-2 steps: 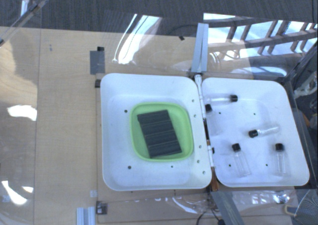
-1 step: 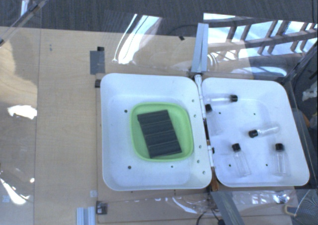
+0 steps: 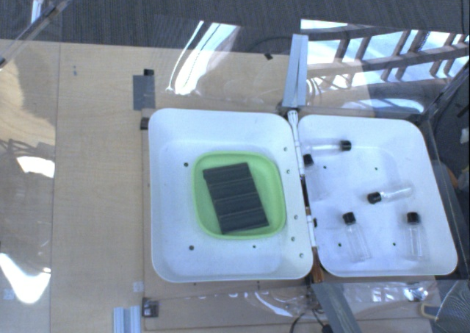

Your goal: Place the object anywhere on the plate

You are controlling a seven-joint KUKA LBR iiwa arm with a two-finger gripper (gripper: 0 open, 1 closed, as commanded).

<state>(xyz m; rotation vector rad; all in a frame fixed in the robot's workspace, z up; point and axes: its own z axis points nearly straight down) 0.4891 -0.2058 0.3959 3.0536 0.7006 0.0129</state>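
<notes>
A light green square plate (image 3: 273,203) rests in the middle of the left white bin (image 3: 169,251). On the plate lies a dark grey ribbed rectangular block (image 3: 234,197), turned a little off the plate's axes. It covers most of the plate's centre and stays within its rim.
The right white bin (image 3: 433,251) holds several small clear vials with black caps, among them one (image 3: 327,148) lying at the back, one (image 3: 388,195) lying in the middle and two (image 3: 354,231) (image 3: 414,232) near the front. A grey metal post (image 3: 296,70) stands behind the bins' seam.
</notes>
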